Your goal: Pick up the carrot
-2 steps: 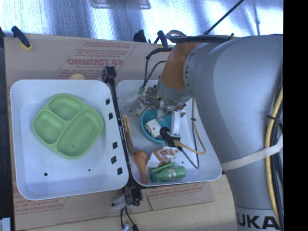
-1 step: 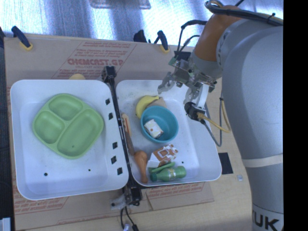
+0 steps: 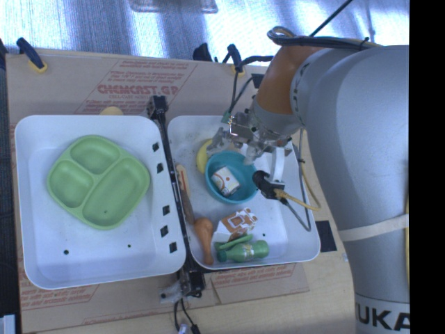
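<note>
Arm point(image 3: 348, 138) reaching in from R, filling the R side of view, orange band above wrist. Table point(image 3: 83, 82) carrying 2 white bins side by side. L bin point(image 3: 28, 207) holding a green divided plate point(image 3: 99, 180), lying flat. R bin point(image 3: 299, 245) holding the rest. Hand point(image 3: 245, 139) hanging over far part of R bin, just above a blue bowl point(image 3: 231, 178); can't tell whether it's apart or together. Green bottle point(image 3: 243, 250) lying on its side by near wall. Carrot point(image 3: 202, 236) lying at near L corner of R bin, just L of bottle, well apart from hand. Yellow item point(image 3: 202, 156) sitting just L of bowl.
</note>
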### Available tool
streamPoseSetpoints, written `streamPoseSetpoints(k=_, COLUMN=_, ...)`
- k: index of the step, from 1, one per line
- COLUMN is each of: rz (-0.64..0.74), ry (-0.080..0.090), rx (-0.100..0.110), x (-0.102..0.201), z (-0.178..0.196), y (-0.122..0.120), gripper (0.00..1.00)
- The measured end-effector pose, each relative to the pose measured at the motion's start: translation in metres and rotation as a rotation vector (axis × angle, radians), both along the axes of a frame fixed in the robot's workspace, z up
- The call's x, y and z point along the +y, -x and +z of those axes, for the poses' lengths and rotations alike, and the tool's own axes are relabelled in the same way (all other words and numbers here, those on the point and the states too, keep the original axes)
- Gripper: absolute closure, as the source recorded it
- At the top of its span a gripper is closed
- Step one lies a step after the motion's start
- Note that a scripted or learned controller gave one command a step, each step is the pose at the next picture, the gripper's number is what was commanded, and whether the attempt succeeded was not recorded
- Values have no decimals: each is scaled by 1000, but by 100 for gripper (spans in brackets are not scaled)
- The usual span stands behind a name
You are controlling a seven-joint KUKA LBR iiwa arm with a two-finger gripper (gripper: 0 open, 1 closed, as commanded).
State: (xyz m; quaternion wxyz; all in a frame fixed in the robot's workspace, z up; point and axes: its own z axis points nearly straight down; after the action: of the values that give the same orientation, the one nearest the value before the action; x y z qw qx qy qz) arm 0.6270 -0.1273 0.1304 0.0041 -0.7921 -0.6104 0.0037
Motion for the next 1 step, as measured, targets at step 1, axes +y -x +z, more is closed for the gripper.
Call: streamPoseSetpoints(k=1, rz=78, ry=-2, rx=0, x=12, z=-40, y=10, gripper=0)
